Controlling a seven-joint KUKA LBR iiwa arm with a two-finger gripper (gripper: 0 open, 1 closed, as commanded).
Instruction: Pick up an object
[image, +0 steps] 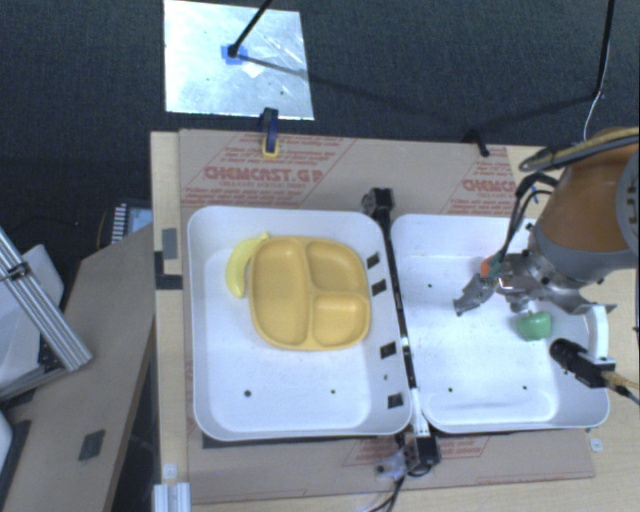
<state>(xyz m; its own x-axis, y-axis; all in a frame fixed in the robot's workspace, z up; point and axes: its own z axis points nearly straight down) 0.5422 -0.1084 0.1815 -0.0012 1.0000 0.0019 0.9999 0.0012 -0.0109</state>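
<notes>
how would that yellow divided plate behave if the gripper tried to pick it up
The plate looks like rigid moulded plastic, so it would probably stay stiff rather than flop. It is wide and shallow with rounded edges, so a two-finger gripper would likely get only a rim pinch, and it may tilt or slip. Lying flat in the left bin, it should slide, not roll, if pushed.

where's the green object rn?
In the camera view, the green object sits in the right bin, near its right wall, directly beside the gripper and under the arm's wrist.

Dark carpet floor (80, 100); shiny metal sheet (238, 60); cardboard-covered bench (330, 165).
</notes>
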